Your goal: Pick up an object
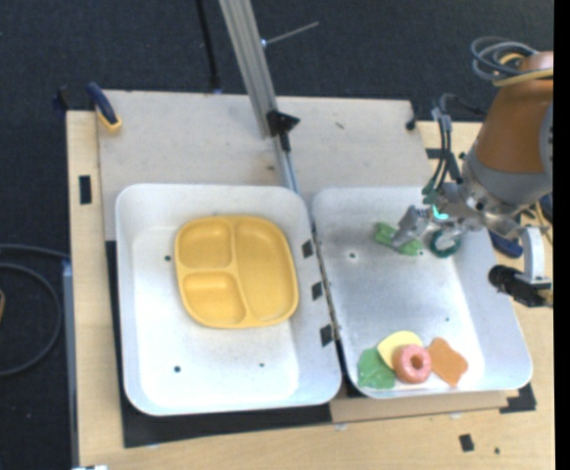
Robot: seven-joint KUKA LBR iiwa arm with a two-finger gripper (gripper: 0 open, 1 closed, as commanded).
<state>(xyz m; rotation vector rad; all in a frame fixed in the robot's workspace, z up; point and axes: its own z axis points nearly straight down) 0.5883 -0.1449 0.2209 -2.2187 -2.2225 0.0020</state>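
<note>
Over right bin (481, 331) | claw (414, 231) pinching green piece (395, 236) | dark floor (30, 27)

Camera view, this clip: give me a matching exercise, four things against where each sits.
Things:
1. yellow divided plate
2. pink ring
3. green piece
4. tool

Places:
A. near edge of the right bin, among a cluster of toys
B. far part of the right bin, by the tool
C. left bin
D. over the far part of the right bin

Pairs: 1-C, 2-A, 3-B, 4-D
</note>
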